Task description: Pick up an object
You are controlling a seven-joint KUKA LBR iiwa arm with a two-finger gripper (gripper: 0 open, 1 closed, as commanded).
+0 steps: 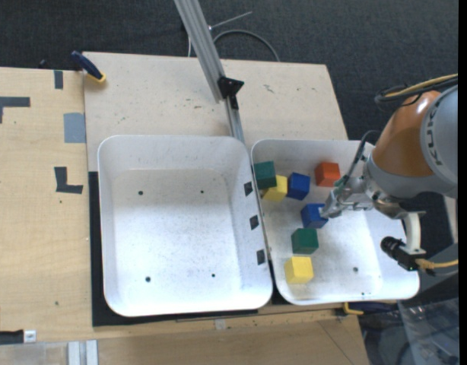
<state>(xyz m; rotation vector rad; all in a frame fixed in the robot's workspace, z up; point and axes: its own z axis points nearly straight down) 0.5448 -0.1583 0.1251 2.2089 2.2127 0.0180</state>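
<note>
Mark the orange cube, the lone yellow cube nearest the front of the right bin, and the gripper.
orange cube [327, 173], camera view, on its top face.
yellow cube [299, 268], camera view, on its top face.
gripper [334, 205], camera view, at its tip beside a blue cube [312, 215].

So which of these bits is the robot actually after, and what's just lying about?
Part of the job:
- small coloured cubes in the right white bin: orange, two blue, two green, two yellow
- gripper, beside the lower blue cube

Lying about:
- left white bin
- blue-and-yellow clamp
- grey tape patches
</note>
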